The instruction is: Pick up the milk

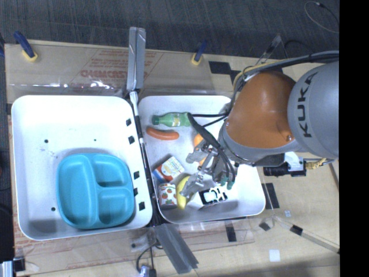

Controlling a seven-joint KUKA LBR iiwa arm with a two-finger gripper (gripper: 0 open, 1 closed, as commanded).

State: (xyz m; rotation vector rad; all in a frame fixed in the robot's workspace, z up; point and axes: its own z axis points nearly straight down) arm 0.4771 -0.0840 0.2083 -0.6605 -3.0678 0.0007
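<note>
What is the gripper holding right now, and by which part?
Cannot be told. The gripper sits low in the right bin among the items, beside the banana, but no item shows clearly between its fingers.

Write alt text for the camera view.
The grey arm's two-finger gripper hangs low in the right white bin among a green bottle, orange sausage, yellow banana and small cartons. The left white bin holds a blue sectioned tray.

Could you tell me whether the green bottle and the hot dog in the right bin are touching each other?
Apart. The camera view shows a strip of white bin floor between the green bottle and the hot dog lying below it.
</note>
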